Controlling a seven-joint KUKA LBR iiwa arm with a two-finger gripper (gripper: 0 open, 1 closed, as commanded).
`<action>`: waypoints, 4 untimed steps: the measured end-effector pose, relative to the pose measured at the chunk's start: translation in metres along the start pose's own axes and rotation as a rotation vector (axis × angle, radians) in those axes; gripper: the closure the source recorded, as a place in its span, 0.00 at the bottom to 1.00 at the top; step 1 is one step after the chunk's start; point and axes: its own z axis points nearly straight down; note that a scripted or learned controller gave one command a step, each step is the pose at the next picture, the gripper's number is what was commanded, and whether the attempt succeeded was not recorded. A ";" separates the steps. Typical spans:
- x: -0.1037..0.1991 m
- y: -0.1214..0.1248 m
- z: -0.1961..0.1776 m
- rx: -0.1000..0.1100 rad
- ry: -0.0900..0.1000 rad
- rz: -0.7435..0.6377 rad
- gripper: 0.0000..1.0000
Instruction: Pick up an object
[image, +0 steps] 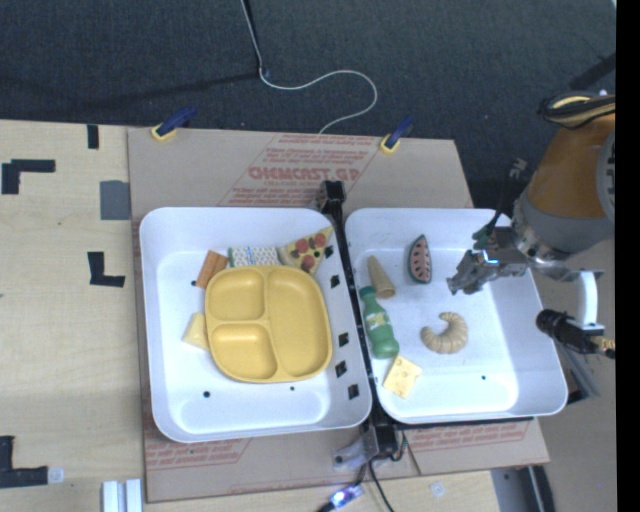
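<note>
Two glossy white bins, curved croissant, ridged cone; fingers empty, slightly spread.

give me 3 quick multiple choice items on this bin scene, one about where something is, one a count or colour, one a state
1. Where does the yellow divided plate lie?
A. in the left bin
B. in the right bin
C. on the cardboard outside the bins

2. How many compartments does that plate have?
A. two
B. three
C. five

3. How does the green bottle rest?
A. upright
B. lying on its side
C. held in the gripper

Key: 1 A, it sits inside the left bin over other toy food. 2 B, two small sections above one large. 3 B, it lies along the right bin floor near the dividing wall, apart from the gripper, which hovers by the watermelon slice.
</note>
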 end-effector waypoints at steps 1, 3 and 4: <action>0.047 0.037 0.003 -0.001 0.000 0.000 1.00; 0.115 0.107 -0.018 -0.002 0.000 0.001 1.00; 0.109 0.105 -0.006 0.002 -0.003 0.006 1.00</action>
